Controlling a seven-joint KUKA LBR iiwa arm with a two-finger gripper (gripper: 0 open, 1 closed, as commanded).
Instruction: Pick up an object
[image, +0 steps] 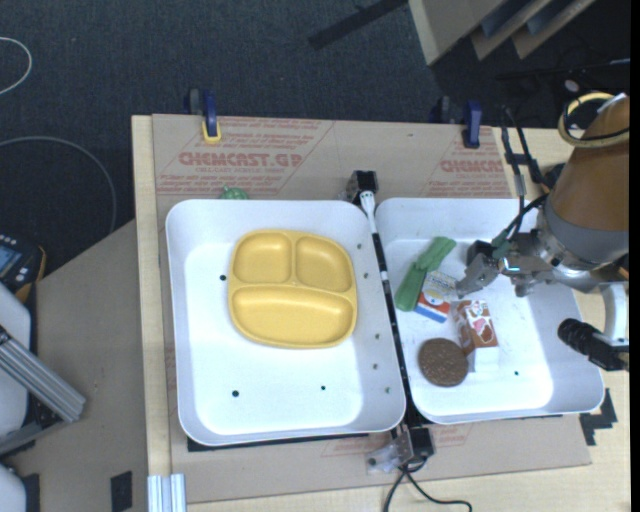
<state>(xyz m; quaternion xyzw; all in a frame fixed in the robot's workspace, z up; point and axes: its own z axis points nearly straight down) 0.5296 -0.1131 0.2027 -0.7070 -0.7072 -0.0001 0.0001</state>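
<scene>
On a cardboard-topped bench (300, 150) over dark carpet, a yellow divided plate (293, 288) fills the left bin (200, 380); the gripper (478, 272), its state unclear, hovers over right-bin (560, 395) clutter: green object (424, 270), brown disc (443, 362), wrapped snack (479, 323).

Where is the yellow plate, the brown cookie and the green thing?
Yellow plate (293, 288): camera view, middle of the divided plate in the left bin.
Brown cookie (443, 362): camera view, centre of the round disc in the right bin.
Green thing (423, 272): camera view, midway along the long green piece.

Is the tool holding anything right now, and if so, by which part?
Cannot be told. The tool sits low in the right bin, above the small packets, but the view shows nothing clearly between its tips.
</scene>
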